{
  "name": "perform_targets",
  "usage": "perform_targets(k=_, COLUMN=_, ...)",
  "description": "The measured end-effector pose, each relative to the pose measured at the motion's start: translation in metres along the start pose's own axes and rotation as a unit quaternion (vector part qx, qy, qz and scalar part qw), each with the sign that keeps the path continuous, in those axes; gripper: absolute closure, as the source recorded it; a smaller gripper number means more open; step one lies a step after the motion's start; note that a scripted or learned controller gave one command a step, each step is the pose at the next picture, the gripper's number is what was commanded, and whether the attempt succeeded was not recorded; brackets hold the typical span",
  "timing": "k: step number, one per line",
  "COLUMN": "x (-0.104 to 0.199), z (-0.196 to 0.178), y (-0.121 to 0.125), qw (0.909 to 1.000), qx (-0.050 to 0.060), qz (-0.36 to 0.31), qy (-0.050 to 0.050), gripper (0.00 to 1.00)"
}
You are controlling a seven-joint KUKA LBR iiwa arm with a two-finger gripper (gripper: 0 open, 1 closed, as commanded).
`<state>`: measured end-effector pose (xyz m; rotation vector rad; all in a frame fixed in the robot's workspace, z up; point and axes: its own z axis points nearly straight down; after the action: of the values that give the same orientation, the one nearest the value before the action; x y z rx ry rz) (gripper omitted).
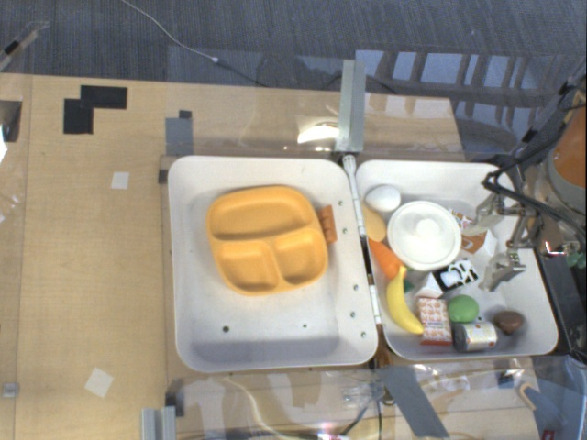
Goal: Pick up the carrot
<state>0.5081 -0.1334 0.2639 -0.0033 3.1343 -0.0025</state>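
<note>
Hovering hand point(504, 244) open, empty, over rt bin point(541, 337); carrot point(386, 258) apart.

The orange carrot point(386, 258) is largely covered by the round white bowl point(424, 234) at its 2 o'clock, and its full length cannot be judged. The grey arm point(567, 168) is cut off by the frame edge at 3 o'clock. The small black-and-white printed object point(456, 276) is too small to be identified.
</note>
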Motion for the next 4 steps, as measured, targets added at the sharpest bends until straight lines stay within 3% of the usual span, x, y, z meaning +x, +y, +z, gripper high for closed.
perform_targets(k=1, x=-0.066, z=0.065, y=0.019, qw=1.0, qx=-0.001, qz=-0.005, qy=0.002, gripper=0.0)
perform_targets(k=2, x=-0.124, z=0.148, y=0.036, qw=0.9979, qx=-0.002, qz=-0.064, qy=0.002, gripper=0.0)
perform_targets(k=3, x=-0.057, z=0.173, y=0.052, qw=0.9997, qx=-0.001, qz=0.025, qy=-0.007, gripper=0.0)
perform_targets(k=4, x=0.018, z=0.058, y=0.025, qw=0.9982, qx=0.001, qz=-0.06, qy=-0.005, gripper=0.0)
